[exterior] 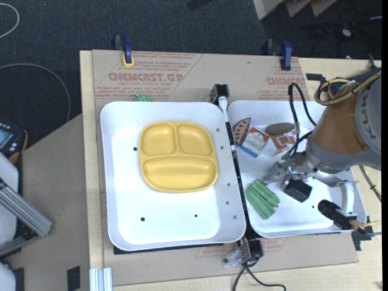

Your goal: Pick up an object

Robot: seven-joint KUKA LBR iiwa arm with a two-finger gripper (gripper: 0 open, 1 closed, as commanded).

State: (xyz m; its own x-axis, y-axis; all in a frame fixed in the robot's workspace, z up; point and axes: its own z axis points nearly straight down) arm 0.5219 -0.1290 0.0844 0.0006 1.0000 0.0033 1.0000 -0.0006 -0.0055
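1. I see the grey arm with its orange band [339, 123] reaching in from three o'clock over the right shallow white bin [254, 226].
2. The two-finger gripper [280, 173] hangs low just above the green ribbed object [262, 199]; whether it is spread or pinching, I cannot tell, its tips are blurred.
3. That green piece lies at the bin's seven o'clock, close to the left wall.
4. A small pile of colourful packets [260, 138] sits at eleven o'clock.
5. The left white bin [121, 217] holds a yellow divided plastic plate [178, 156] centrally, with open floor towards six o'clock.
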